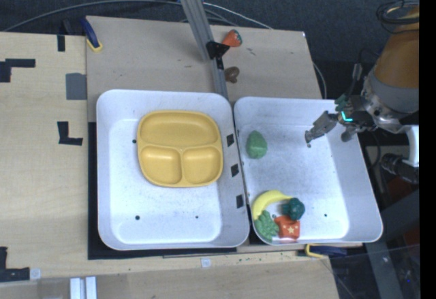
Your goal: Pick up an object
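The right bin holds several small toys. A pale green lump lies near its left wall. In the front left corner a yellow banana, a dark teal piece, a green leafy piece and a red piece are clustered together. My gripper hovers over the bin's upper right part, well right of the green lump. Its fingers are open with nothing between them.
A yellow three-compartment plate sits in the left bin. A grey pole slants up from the divider between the bins, with a clamp at its base. The arm's orange-banded wrist is at the right edge.
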